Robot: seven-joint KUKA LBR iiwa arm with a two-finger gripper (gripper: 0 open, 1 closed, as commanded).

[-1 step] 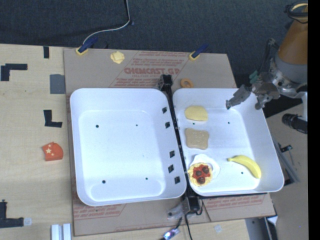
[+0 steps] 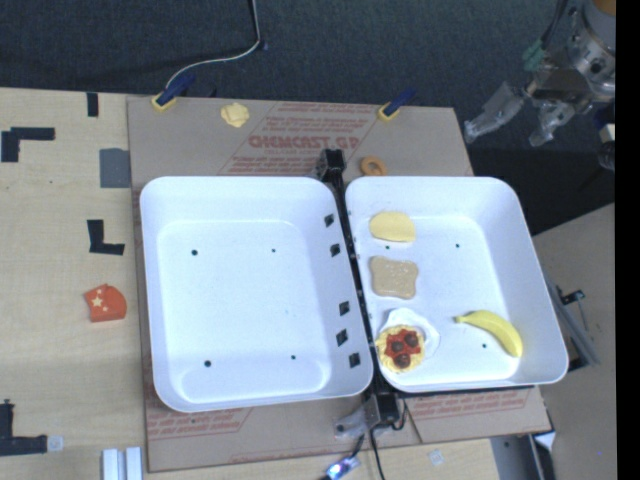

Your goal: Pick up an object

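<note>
The right bin [image 2: 500, 208] holds a yellow oval piece [image 2: 393, 227], a tan slice of toast [image 2: 394, 278], a round tart with red berries [image 2: 404, 345] and a banana [image 2: 492, 330]. My gripper [image 2: 520, 118] hangs at the upper right, beyond the right bin's far corner and well above it. Its two fingers are spread apart with nothing between them.
The left bin [image 2: 160, 268] sits beside the right one, joined by a black divider. On the bench lie a red piece [image 2: 105, 303] at the left, a small yellow piece [image 2: 235, 115] and a small ring [image 2: 372, 166] behind the bins.
</note>
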